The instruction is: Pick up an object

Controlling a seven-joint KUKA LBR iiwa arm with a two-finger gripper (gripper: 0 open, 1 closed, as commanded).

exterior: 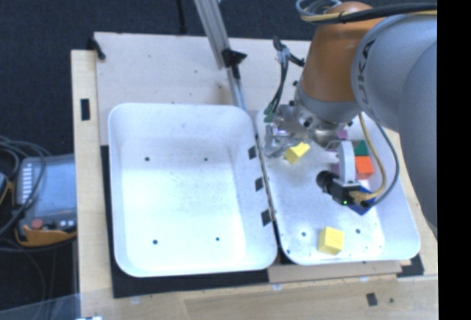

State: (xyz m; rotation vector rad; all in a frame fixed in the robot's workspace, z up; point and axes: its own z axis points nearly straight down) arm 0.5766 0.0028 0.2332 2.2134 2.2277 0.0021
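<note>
Grey arm [397,61] looms nearest; its gripper [283,142] sits touching the yellow block [296,153] just to its right, though I cannot tell its grip state

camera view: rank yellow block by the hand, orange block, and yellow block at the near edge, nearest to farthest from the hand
1. Upper yellow block, right beside the hand, right bin's far-left part.
2. Orange block, off to the bin's right side.
3. Lower yellow block, by the bin's near edge.
</note>
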